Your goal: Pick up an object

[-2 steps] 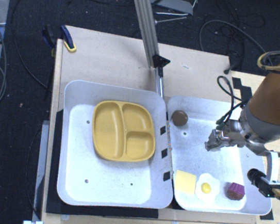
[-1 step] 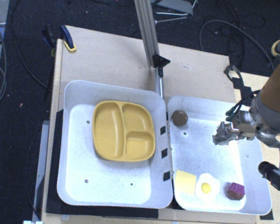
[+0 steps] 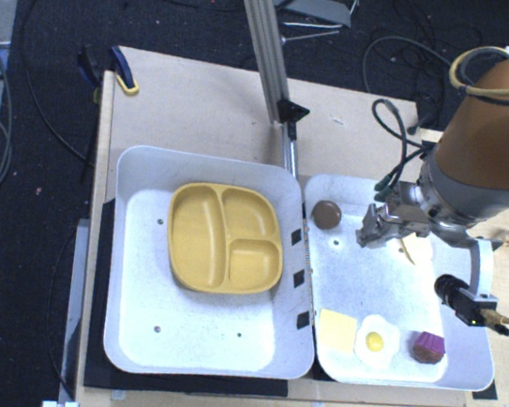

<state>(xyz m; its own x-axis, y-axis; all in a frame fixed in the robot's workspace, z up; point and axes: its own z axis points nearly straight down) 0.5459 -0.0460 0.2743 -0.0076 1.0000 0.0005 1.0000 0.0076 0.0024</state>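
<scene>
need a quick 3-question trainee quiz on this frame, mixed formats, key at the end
1. True or false: the yellow divided plate lies in the same bin as the fried egg.
2. Multiple choice: which item sits at the far-left corner of the right bin, close to the divider? A) purple item B) brown round item C) cheese slice
3. Fill in: the gripper hangs over the ____ bin.

Key: 1. False; the plate is in the left bin, the egg in the right one. 2. B. 3. right.
</scene>
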